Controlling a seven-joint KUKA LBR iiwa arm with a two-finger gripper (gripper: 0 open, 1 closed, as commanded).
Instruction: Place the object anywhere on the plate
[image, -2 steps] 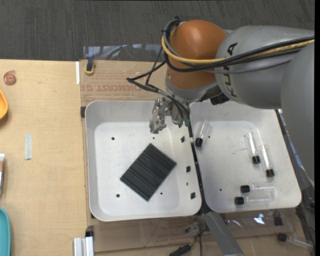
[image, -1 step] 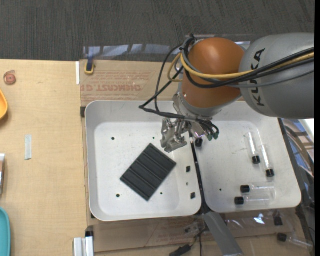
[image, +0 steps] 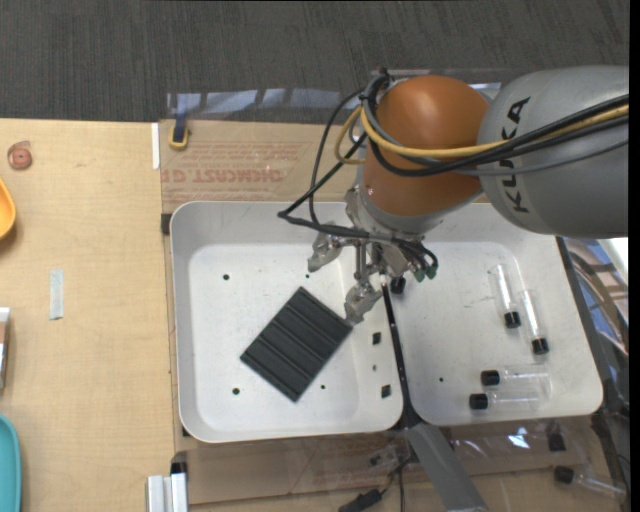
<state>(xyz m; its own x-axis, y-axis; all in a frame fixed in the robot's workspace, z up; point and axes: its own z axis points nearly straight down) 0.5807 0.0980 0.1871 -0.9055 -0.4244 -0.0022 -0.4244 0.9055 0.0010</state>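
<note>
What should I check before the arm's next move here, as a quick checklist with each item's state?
1. Plate lies flat in the left bin: ok.
2. Plate surface free for a drop: ok.
3. Gripper above the plate's upper right corner: ok.
4. Object held in the gripper: cannot tell.
5. Clear tubes lie in the right bin, away from the gripper: ok.

overhead camera, slanted down, both bins (image: 200, 330)
</note>
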